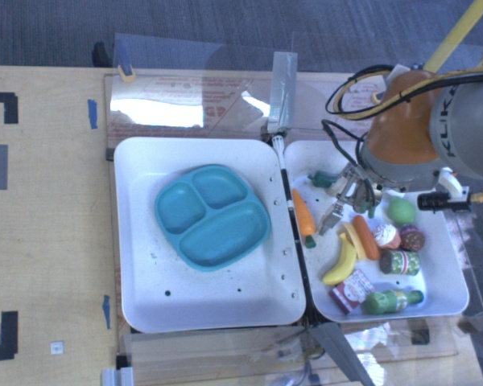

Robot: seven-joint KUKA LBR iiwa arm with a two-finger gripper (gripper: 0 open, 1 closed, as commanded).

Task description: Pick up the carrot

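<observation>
Arm over the right bin, carrot lying free at that bin's left edge.

The left bin [137, 280] holds a blue three-compartment plate [212, 215]. The grey arm [435, 131] reaches in over the right bin [455, 292], its gripper [344, 207] hanging with fingers spread apart and nothing between them. The carrot [303, 215] lies just left of the fingertips, along the bin's left wall. Close by lie a banana [342, 261], a green bottle [393, 300], a red packet [350, 289] and a green lime [401, 211].

Carrot [303, 216] in right bin [455, 288], by its left wall; plate [213, 215] in left bin [137, 240].
</observation>
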